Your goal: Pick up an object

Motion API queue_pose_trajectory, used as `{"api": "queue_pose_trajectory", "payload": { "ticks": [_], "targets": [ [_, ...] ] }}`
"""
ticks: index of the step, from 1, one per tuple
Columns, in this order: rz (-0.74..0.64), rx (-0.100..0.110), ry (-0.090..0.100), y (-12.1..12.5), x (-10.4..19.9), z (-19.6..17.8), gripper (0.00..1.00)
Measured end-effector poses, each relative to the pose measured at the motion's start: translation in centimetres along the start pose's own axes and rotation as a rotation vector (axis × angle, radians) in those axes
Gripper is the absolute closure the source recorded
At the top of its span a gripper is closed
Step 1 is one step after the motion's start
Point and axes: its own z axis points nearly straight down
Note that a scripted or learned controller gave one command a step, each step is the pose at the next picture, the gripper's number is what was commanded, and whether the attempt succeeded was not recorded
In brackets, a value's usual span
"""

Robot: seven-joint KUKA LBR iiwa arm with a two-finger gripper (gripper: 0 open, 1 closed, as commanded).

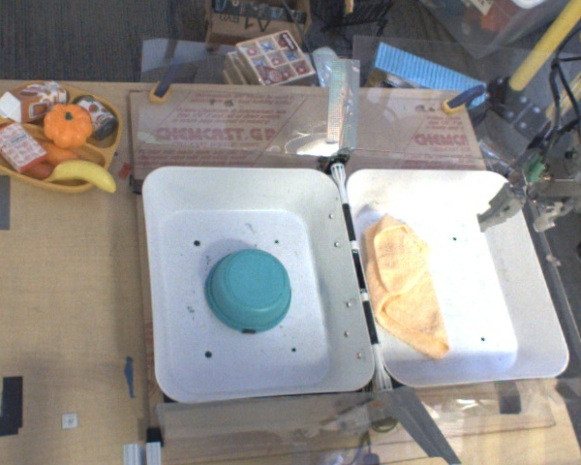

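Note:
A teal bowl (249, 290) lies upside down in the middle of the left bin (174, 201). Along the left side of the right bin (494, 289) lies a crumpled orange-yellow cloth (407, 284). My gripper (502, 208) hangs over the right bin's upper right edge, well to the right of the cloth and touching neither object. It is dark and partly blends with the cables behind it. Nothing shows in its grasp.
A yellow dish of toy food (53, 139), with a banana and a small pumpkin, sits on the bench at far left. Cardboard panels (232, 134) stand behind the bins. Boxes and clutter lie beyond them. A raised divider (353, 260) separates the two bins.

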Motion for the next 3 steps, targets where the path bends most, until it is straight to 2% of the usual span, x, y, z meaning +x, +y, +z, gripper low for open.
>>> {"api": "queue_pose_trajectory", "payload": {
  "ticks": [1, 2, 3],
  "targets": [
    [-0.133, -0.001, 0.0, -3.2, 3.0, 15.3, 0.0],
    [-0.232, -0.01, -0.005, 10.4, 1.5, 18.9, 0.0],
    [-0.471, -0.009, -0.003, 4.0, 2.3, 18.9, 0.0]
  ]
}}
